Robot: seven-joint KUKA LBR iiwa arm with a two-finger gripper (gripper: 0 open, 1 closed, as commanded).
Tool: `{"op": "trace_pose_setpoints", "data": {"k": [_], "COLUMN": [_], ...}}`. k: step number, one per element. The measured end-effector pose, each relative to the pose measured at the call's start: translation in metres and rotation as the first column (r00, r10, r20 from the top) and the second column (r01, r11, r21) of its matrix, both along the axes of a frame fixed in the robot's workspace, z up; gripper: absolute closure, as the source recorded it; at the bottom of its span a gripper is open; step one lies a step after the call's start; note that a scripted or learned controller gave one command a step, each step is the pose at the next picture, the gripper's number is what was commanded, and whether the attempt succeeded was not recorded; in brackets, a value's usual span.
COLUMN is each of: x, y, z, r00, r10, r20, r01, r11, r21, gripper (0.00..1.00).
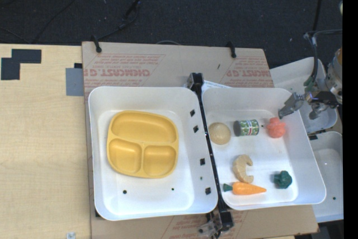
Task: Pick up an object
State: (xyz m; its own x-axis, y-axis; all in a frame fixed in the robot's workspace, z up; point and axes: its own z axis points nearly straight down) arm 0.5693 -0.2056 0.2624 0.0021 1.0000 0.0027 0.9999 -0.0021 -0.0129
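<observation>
The right bin [313,176] holds several small objects: a beige ball [219,133], a green and white can [246,127] lying on its side, a pink-red ball [276,127], a tan curved piece [243,168], an orange carrot [248,189] and a dark green lump [282,179]. My gripper [302,107] hangs over the bin's upper right rim, just right of and above the pink-red ball. Its two fingers stand apart with nothing between them. One finger [288,104] points down toward the pink-red ball.
In the left bin [100,176] lies a yellow divided plate [142,144]. A black divider [201,143] runs between the two bins. Cardboard sits under the bins, with a wooden benchtop to the left and white surfaces to the right.
</observation>
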Motion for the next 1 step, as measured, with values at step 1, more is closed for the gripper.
{"op": "trace_pose_setpoints", "data": {"k": [1], "x": [0.0023], "y": [0.0004], "z": [0.0064], "r00": [1.000], "r10": [0.003], "r20": [0.012], "r01": [-0.003], "r11": [1.000], "r21": [-0.003], "gripper": [0.00]}}
